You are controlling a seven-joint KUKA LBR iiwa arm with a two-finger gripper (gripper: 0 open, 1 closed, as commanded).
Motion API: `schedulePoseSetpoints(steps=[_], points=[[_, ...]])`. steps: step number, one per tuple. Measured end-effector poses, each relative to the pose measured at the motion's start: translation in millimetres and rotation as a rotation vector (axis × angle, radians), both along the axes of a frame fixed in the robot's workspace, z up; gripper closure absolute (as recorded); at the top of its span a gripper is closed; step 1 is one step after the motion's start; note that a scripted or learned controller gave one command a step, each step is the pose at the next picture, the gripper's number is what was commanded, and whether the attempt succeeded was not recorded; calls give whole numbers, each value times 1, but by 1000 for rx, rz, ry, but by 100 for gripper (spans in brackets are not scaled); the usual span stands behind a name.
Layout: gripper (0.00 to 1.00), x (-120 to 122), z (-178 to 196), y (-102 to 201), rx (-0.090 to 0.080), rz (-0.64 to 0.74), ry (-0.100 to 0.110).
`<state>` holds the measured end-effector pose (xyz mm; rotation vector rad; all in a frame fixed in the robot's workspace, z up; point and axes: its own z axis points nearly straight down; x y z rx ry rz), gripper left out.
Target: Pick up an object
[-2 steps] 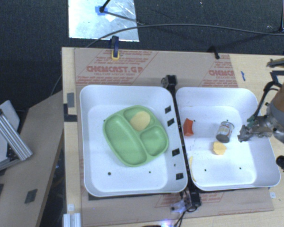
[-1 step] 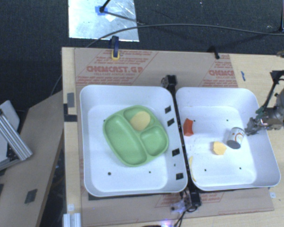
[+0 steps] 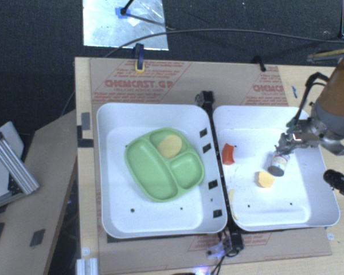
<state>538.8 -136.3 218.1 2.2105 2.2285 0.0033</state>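
Where bench [image 3: 160,79] bears white bins [image 3: 120,211], dark floor [image 3: 34,39] surrounds.

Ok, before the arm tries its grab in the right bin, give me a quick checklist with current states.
1. Gripper is over the right bin: ok.
2. Target beneath it: a small grey cylinder sits right at the gripper: ok.
3. Cylinder actually held between the fingers: cannot tell.
4. Neighbours apart from the target: yellow piece lies close beside the cylinder: not ok; orange-red piece is well apart: ok.
5. Left bin undisturbed: green divided plate with a yellow item in one compartment: ok.
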Motion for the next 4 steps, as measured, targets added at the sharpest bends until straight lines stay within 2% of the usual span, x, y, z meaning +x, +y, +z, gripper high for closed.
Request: schedulePoseSetpoints(steps=[1, 4], points=[[100, 18, -6, 43, 0, 0, 0], [100, 93, 16, 181, 2, 1, -1]])
